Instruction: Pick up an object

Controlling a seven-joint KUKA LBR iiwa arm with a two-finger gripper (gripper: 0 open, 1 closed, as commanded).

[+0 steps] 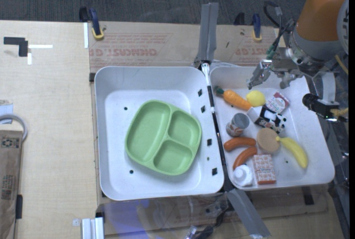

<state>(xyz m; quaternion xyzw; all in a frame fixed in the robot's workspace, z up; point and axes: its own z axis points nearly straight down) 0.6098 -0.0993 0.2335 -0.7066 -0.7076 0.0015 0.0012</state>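
The gripper [271, 78] hangs over the right bin [319, 168] — fingers seemingly spread, holding nothing — just above the lemon [255, 98].

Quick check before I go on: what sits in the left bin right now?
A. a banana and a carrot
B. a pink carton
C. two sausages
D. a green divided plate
D: the green divided plate lies alone in the left bin, while the banana, carrot, pink carton and sausages are all in the right bin.
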